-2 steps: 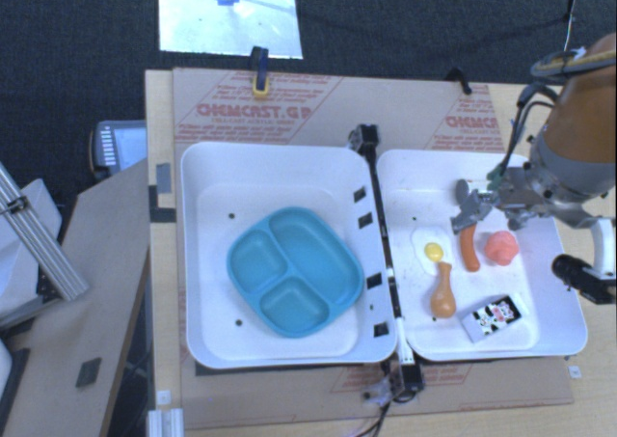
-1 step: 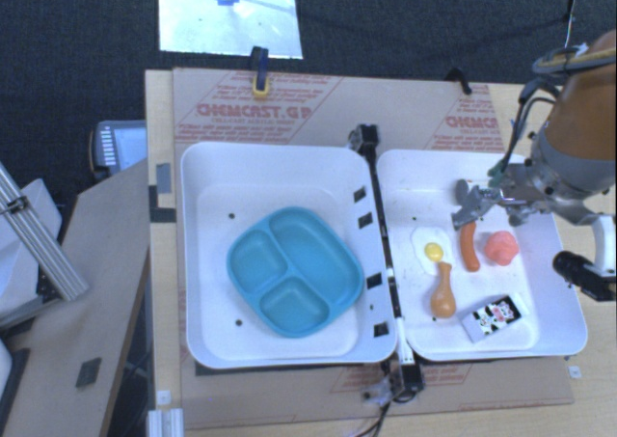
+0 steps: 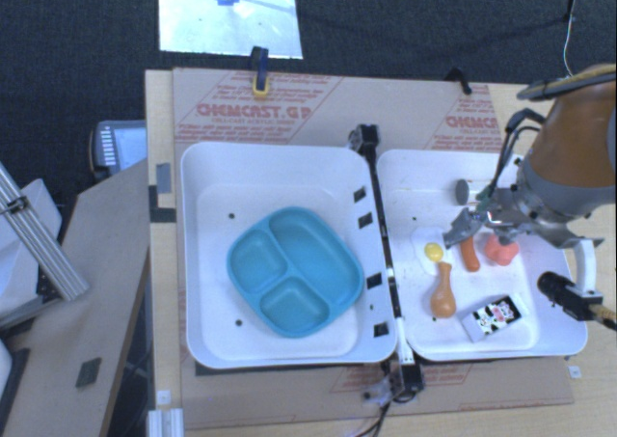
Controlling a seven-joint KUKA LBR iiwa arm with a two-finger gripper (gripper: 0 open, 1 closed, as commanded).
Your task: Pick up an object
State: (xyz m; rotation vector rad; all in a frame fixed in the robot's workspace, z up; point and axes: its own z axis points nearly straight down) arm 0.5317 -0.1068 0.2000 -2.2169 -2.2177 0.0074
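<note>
The grey robot arm's gripper (image 3: 469,225) is hanging low in the right white bin (image 3: 415,184), just above the little orange carrot-shaped toy (image 3: 469,256). I cannot tell how it is set, and nothing is showing in its grip, so the picking up is not done yet. Beside the carrot are lying a small yellow ball (image 3: 434,252), a pink-red round toy (image 3: 500,250), a tan pear-shaped toy (image 3: 442,292) and a small black-and-white box (image 3: 493,317).
</note>
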